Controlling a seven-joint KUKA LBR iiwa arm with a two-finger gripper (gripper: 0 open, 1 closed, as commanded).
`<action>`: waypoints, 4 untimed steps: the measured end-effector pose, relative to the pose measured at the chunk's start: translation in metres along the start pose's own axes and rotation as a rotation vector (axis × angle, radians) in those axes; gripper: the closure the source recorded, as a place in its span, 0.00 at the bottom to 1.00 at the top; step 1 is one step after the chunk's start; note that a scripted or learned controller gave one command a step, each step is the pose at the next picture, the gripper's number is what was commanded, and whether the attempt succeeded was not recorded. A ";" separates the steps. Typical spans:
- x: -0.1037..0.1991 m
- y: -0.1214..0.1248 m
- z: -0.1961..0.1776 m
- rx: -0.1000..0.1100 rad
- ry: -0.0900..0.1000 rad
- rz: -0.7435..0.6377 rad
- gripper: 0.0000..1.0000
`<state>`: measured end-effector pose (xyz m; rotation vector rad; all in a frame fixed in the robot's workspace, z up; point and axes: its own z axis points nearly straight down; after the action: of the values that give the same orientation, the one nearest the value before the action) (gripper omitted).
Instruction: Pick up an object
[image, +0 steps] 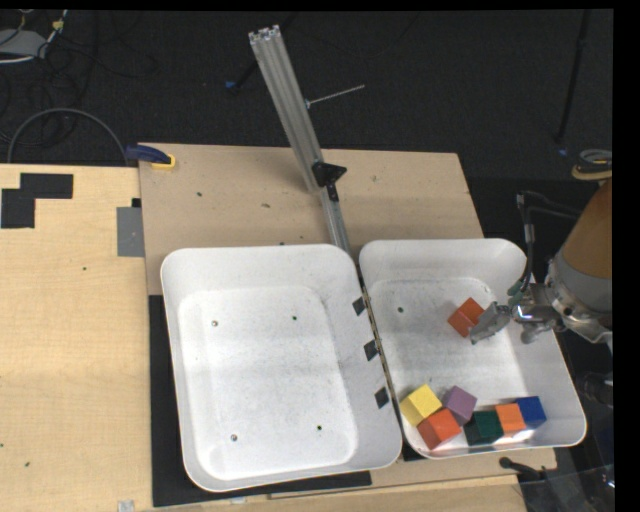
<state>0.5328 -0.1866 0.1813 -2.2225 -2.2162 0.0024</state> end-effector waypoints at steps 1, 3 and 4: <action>-0.001 0.000 -0.010 0.001 0.001 0.001 1.00; 0.100 0.031 -0.030 -0.003 0.003 -0.011 1.00; 0.202 0.026 -0.007 0.004 0.003 -0.010 1.00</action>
<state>0.5596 0.0153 0.1888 -2.2083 -2.2240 0.0033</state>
